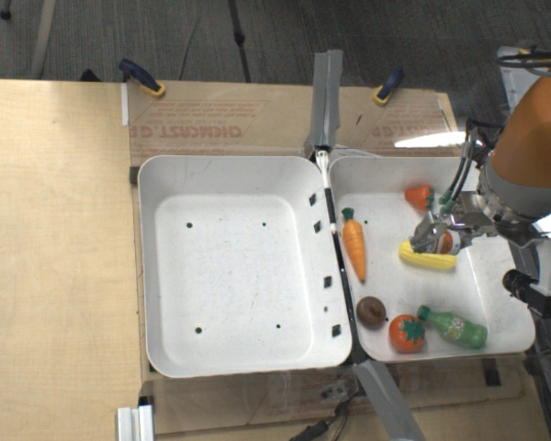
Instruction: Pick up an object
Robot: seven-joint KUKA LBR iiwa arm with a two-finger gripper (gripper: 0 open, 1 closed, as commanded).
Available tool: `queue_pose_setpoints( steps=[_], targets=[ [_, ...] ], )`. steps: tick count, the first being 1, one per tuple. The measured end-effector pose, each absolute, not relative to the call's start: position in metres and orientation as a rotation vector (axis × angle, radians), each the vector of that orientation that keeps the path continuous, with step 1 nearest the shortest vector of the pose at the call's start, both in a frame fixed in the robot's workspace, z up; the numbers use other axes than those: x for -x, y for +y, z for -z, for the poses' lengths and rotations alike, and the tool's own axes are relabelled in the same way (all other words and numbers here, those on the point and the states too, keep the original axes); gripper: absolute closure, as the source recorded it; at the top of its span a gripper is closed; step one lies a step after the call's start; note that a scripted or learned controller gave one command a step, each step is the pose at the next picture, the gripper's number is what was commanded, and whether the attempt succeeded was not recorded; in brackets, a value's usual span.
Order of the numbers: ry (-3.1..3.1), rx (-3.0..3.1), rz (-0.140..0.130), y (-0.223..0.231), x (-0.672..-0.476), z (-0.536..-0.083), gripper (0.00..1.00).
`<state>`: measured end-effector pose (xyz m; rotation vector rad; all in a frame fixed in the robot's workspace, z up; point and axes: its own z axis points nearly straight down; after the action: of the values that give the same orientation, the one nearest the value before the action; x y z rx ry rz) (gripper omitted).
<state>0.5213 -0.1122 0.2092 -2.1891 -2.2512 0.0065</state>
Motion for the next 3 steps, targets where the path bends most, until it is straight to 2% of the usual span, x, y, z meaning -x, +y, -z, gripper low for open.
queue_pose_setpoints(
  steps=[1,2,3],
  targets=[
    [-2.180,2.262,-0.004,0.005,-0.536,-0.223,1.00],
    [-2.094,2.341,-0.006,-0.097,-0.514,-0.217,1.00],
    [-2.354,2.075,-0.004,-0.103,-0.545,-0.102,1.00]
  ],
)
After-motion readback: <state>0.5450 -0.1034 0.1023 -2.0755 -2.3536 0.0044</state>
